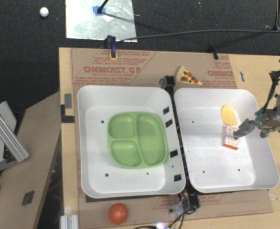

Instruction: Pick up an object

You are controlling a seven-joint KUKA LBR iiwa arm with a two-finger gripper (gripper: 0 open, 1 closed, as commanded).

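Camera view: the gripper (241,130) reaches into the right bin (254,175) from the right, its dark tip low over a small white-and-red box (231,140) that lies just below a yellow piece (229,114). The two things sit close together, near the bin's right-centre; whether they touch cannot be told. The tip appears to meet the box's upper right corner, but how far the jaws stand apart cannot be told — they blur into one dark shape — and nothing can be seen held between them.

The left bin (90,175) holds a green divided tray (137,140), well apart from the arm. Outside the bins, a pizza-slice toy (189,76) lies on the board behind and an orange ball (118,213) in front.

To do this step well, I judge the box the nearest target. The tip looks set at its corner rather than over its middle, so a close from here may only nudge it or tip it aside. Better to centre across the box's narrow width, stay clear of the yellow piece — then close and lift straight up.
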